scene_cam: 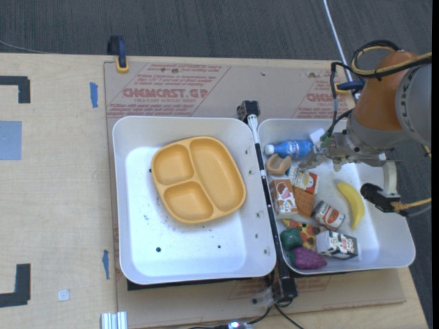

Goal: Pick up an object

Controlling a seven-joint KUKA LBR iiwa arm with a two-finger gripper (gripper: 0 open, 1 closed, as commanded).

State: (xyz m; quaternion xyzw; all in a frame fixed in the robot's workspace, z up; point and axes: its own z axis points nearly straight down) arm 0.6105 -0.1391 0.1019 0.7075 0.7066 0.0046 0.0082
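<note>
Right bin (401, 252): gripper (314, 157), perhaps touching bottle (289, 148), beside banana (352, 203).

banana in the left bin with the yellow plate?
No, the banana lies in the right bin; the left bin holds the divided plate.

The worktop (55, 184) was pale wood, marked with black corner brackets and blue tape strips along its left side. A brown printed cardboard sheet (171, 91) lay flat on it, held at its far left corner by a yellow-and-blue clamp (119, 52). Two shallow white bins sat side by side on that sheet: the left bin (137, 252) toward the worktop's middle, the right bin (394, 249) touching it, near the right edge.
</note>
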